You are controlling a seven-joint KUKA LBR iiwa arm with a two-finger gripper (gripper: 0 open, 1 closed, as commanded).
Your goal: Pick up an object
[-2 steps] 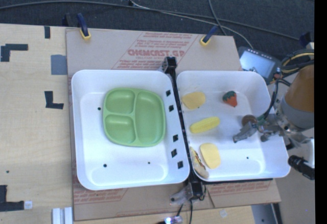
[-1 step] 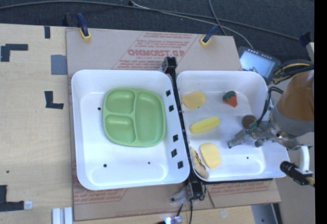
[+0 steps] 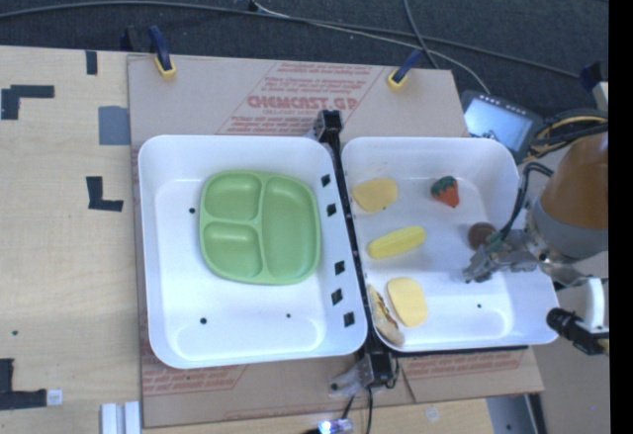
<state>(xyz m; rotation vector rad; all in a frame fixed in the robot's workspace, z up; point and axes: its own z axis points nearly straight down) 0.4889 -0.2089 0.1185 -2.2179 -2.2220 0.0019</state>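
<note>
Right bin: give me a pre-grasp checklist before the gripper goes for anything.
1. Gripper low inside the right bin: ok.
2. Object between its fingers: cannot tell.
3. Brown round piece right beside the gripper: ok.
4. Strawberry lying apart from its neighbours: ok.
5. Yellow corn-like piece unobstructed mid-bin: ok.
6. Green divided plate in the left bin, out of the way: ok.

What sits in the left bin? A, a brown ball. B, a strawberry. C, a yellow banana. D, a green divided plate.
D: the green divided plate lies alone in the left bin, while the small food pieces lie in the right bin.
</note>
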